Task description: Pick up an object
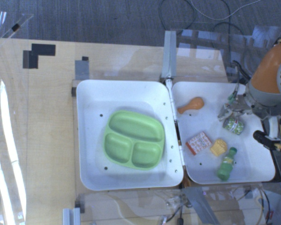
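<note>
The pincer [235, 110] hangs low over the right-hand bin [253, 175], near its far right corner, and whether it is spread or closed I cannot tell, because the metal at its tip blurs into what lies below. Directly beneath and touching or nearly touching it sits a small green-and-white speckled object [234, 124], the likeliest candidate for the pick; it looks light, rounded and perhaps crinkly or soft, so it may roll or squash, and a grip across its middle seems safest. Left of the pincer lies an orange drumstick toy [192, 105], probably smooth, hard plastic, best taken at the thin neck. Nearer the camera and to the left rest a red-and-white packet [198, 143] and a yellow block [218, 147], just beside each other, both flat and likely hard to get under. A green bottle [226, 163] lies nearer still, apt to roll. The bin's right wall is close to the pincer, leaving little side room there; open floor lies toward the divider on the left. The left bin [89, 139] carries a green compartment tray [134, 139], well apart.
</note>
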`<state>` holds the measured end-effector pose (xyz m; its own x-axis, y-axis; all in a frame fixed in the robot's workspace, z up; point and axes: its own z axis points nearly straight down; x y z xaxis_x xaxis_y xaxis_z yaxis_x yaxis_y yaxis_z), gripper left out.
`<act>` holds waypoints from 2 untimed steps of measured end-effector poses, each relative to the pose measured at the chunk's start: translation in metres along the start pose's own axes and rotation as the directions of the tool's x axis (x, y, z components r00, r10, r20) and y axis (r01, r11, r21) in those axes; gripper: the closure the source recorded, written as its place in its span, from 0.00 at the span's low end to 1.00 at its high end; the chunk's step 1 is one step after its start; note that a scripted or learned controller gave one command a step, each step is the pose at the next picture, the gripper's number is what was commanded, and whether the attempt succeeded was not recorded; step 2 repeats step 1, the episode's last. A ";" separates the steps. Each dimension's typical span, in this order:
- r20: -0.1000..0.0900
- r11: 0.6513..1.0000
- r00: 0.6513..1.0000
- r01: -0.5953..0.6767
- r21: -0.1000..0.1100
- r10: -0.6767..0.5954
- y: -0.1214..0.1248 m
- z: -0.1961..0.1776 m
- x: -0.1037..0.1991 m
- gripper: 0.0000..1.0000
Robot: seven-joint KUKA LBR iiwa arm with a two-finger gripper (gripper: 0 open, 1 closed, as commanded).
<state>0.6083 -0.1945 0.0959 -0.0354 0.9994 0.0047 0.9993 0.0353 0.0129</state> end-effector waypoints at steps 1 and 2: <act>0.007 1.000 1.000 0.017 0.005 -0.017 0.022 -0.093 0.053 1.00; 0.007 1.000 1.000 0.017 0.005 -0.017 0.022 -0.093 0.053 1.00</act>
